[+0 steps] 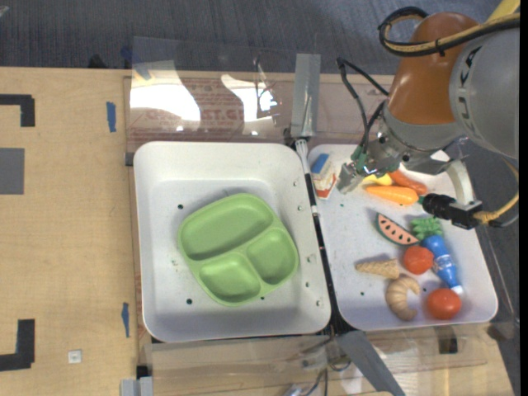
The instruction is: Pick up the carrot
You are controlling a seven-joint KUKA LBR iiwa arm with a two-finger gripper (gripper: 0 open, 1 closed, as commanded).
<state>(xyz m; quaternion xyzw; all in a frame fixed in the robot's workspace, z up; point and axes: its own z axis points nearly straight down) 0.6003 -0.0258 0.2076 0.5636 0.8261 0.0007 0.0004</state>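
Note:
The carrot (393, 194) is a short orange piece lying in the right bin (356, 304), near its far edge. My gripper (358, 173) hangs over the same bin's far left corner, just left of the carrot's tip and slightly above it. The orange-banded wrist (429, 64) rises behind it and hides part of the bin's far edge. Nothing shows in the gripper's grasp.
Near the carrot lie a watermelon slice (394, 228), a green leafy piece (426, 225), a blue bottle (443, 262), two red tomatoes (418, 259) (444, 303), an ice-cream cone (377, 266) and a croissant (403, 295). A small carton (322, 185) leans on the divider. The left bin (157, 172) holds a green divided plate (239, 247).

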